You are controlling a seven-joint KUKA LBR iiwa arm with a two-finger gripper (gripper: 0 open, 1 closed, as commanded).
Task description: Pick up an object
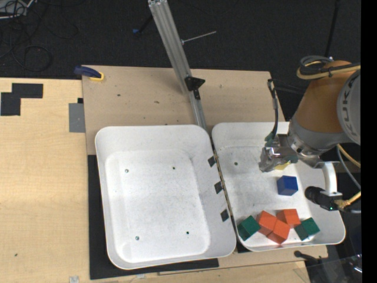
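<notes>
Resting apart, 1 small blue cube [287, 185]

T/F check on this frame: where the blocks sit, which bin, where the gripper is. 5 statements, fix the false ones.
1. All the blocks lie in the right bin. True.
2. The blue block sits in the cluster at the bin's near edge. False: it lies apart, up the bin from the cluster.
3. The gripper is over the right bin, near the blue block. True.
4. The cluster has two green blocks, one at its left end and one at its right. True.
5. The blocks between the green ones are yellow. False: the orange-red blocks lie there.
</notes>
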